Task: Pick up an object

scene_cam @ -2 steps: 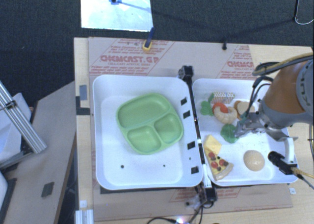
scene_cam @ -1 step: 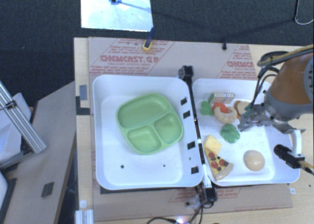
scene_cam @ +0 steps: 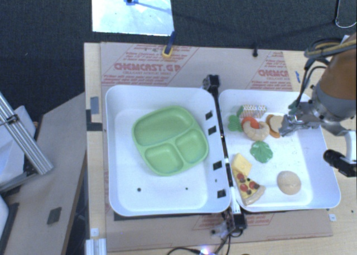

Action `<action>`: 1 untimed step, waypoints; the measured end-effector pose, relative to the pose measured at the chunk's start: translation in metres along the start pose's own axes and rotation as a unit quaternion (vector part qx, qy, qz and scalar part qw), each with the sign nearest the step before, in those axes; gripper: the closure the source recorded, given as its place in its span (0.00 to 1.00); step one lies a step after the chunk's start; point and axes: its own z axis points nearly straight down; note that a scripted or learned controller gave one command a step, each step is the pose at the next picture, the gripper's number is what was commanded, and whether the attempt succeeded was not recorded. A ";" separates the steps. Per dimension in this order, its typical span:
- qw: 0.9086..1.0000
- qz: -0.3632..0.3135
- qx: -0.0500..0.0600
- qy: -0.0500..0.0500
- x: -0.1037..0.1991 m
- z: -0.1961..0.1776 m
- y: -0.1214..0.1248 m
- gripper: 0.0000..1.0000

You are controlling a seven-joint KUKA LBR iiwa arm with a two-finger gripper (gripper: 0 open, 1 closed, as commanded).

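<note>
Bench (scene_cam: 139, 58): brown board with red print, two shallow white bins side by side on it. Left bin (scene_cam: 120, 136) holds a light green divided plate (scene_cam: 170, 139), three compartments, sitting roughly centre and turned at an angle. Right bin (scene_cam: 321, 187) holds the toy food. Arm (scene_cam: 337, 83) comes in from the right, orange band above a grey wrist, reaching over the right bin's upper right part. Gripper (scene_cam: 287, 125) sits low near the bin's upper middle, tip just beside the cluster of food there; can't tell how wide it stands or whether it has hold of anything, too small and blurred at the tip. Cluster at the upper left of the right bin: a tan bread-like piece (scene_cam: 256, 131), an orange-brown slice (scene_cam: 273, 124) touching its right side and nearest the gripper, a small red-orange bit (scene_cam: 251, 121) on top, a pale cracker-like piece (scene_cam: 254, 109) behind, a green leafy piece (scene_cam: 235, 121) to the left. Below that, apart from the cluster: a green leaf (scene_cam: 261, 151) mid-bin, a yellow cheese wedge (scene_cam: 241, 164) against the left wall, a pizza slice (scene_cam: 249, 186) just below the wedge, a round beige bun (scene_cam: 289, 182) toward the lower right, lying on its own.
</note>
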 end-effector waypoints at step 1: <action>1.000 0.000 0.002 0.000 0.000 -0.021 0.001 1.00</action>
